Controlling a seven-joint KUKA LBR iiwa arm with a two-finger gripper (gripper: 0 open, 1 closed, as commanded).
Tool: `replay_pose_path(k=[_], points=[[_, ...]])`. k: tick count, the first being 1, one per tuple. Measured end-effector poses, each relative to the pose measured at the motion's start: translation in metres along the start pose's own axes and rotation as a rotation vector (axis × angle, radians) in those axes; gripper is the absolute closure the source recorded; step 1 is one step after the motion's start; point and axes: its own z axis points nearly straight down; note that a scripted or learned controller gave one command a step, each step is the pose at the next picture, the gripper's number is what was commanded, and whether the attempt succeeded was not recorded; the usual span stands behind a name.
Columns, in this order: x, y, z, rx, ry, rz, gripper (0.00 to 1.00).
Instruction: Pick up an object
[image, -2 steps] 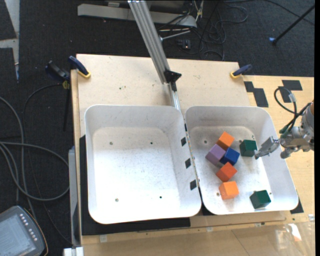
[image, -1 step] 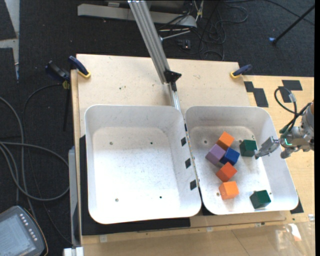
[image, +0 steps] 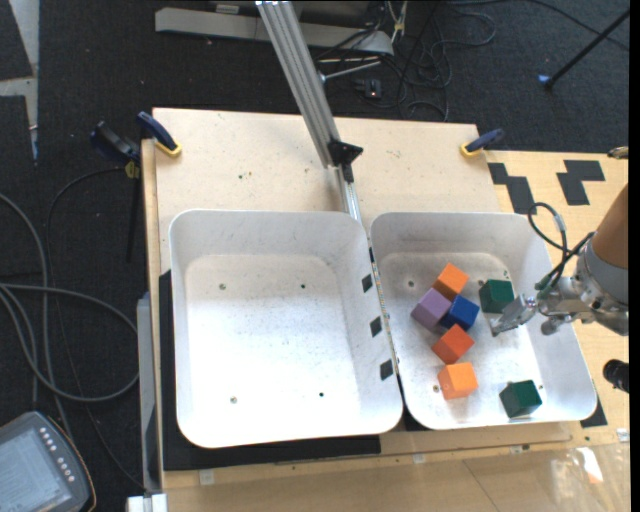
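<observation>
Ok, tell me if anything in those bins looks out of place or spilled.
Nothing stands out. All seven blocks sit inside the right bin, clustered around the purple block, with one green block apart near the front corner. Nothing has spilled onto the bench.

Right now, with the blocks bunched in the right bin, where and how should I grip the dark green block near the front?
Take the dark green block across two opposite side faces, coming straight down. It sits apart from the others near the right bin's front corner, so its sides look free, though the faces nearest the wall may be tight. The gripper is farther back, beside another green block.
</observation>
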Motion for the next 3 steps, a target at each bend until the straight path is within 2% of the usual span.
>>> replay_pose_path(k=[1,2,3], points=[[-0.009,-0.006,0.053,0.000,0.000,0.001,0.00],[-0.008,-0.005,0.078,-0.006,-0.002,0.000,0.00],[-0.009,-0.005,0.066,-0.009,-0.003,0.000,1.00]])
